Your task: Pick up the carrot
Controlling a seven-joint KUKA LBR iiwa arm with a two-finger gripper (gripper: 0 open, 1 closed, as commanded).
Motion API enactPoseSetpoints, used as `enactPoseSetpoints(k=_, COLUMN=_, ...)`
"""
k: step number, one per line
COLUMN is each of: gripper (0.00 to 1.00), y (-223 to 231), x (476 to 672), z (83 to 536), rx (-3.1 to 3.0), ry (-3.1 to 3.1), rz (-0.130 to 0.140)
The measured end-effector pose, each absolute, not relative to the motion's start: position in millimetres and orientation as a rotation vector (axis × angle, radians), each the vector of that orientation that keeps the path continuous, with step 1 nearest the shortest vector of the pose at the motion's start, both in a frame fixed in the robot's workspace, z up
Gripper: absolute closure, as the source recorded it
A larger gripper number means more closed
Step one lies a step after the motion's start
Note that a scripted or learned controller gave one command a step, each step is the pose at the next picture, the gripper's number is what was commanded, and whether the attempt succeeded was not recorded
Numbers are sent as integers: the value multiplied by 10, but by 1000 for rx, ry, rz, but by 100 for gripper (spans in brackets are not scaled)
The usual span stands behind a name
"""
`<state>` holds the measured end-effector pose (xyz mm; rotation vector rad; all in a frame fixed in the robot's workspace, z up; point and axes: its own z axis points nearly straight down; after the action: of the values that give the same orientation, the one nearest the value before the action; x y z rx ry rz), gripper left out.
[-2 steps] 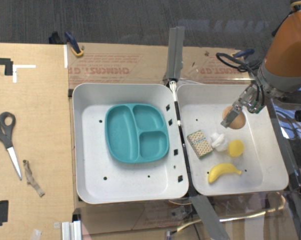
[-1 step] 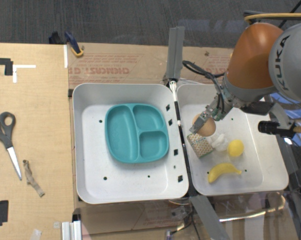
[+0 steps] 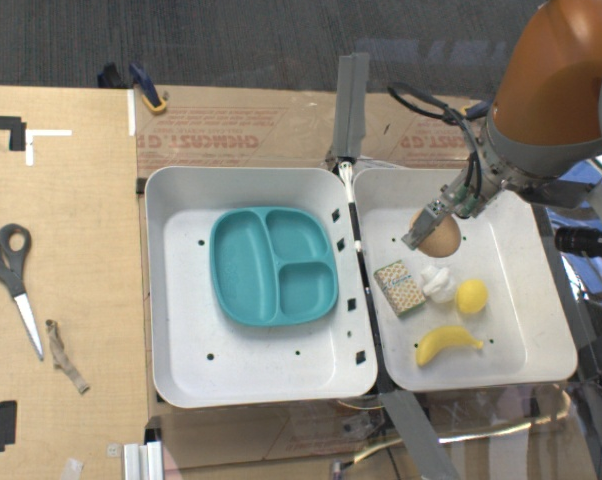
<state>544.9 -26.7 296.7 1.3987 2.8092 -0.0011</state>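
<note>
Toward the right bin's (image 3: 513, 320) back edge, the gripper (image 3: 422, 234) is hovering just beside 1 tan rounded item (image 3: 444, 241) (possibly the carrot); whether it is open or closed cannot be determined.

1. The bench (image 3: 61, 298) has a tan cardboard-like top — two shallow white bins sit on it side by side, touching.
2. The left bin (image 3: 171, 368) and the right bin (image 3: 526, 353) rest at the bench's right part.
3. Scissors (image 3: 13, 273) lie near the left edge — a small strap-like scrap (image 3: 66, 358) lies just beside them.
</note>
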Motion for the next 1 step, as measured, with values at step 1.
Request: enactPoseSetpoints(k=1, gripper=0, y=-267, x=5448, z=2965, rx=1399, ry=2810, rz=-2)
